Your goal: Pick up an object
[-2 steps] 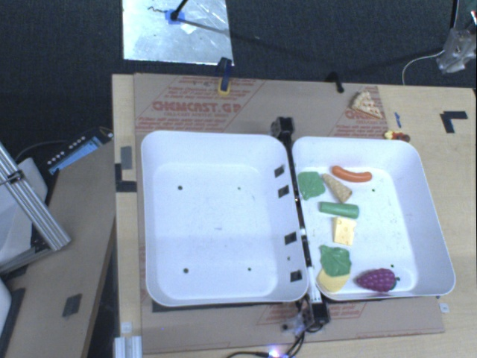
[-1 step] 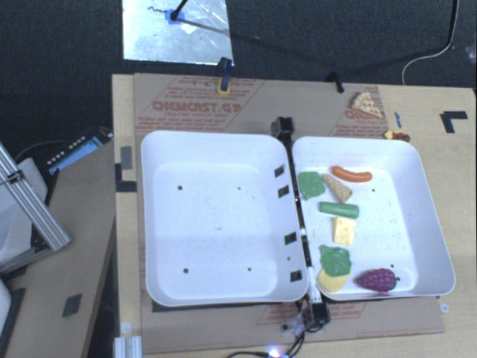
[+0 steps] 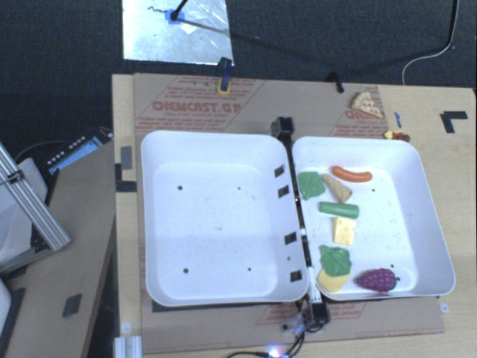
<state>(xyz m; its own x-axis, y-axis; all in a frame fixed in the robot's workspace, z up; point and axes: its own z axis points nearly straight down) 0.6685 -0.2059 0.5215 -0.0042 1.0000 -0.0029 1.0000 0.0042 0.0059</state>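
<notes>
Sitting in right bin (image 3: 432, 222), crowding its inner wall: sausage (image 3: 351, 174), cheese (image 3: 344, 231), grapes (image 3: 376, 279), leaf (image 3: 335, 259) overlapping lemon (image 3: 332, 280). Cannot tell state of jaws. Risking a double or glancing grasp, given pieces touching and lying flat.

Two white bins sit side by side on the bench; the left bin (image 3: 216, 215) lower centre, the right bin (image 3: 417, 222) holding a sausage (image 3: 351, 174), cheese wedge (image 3: 343, 231), green leaf (image 3: 311, 184), purple grapes (image 3: 376, 279) and cucumber (image 3: 339, 209); a pizza slice (image 3: 366, 104) lies on cardboard upper right
</notes>
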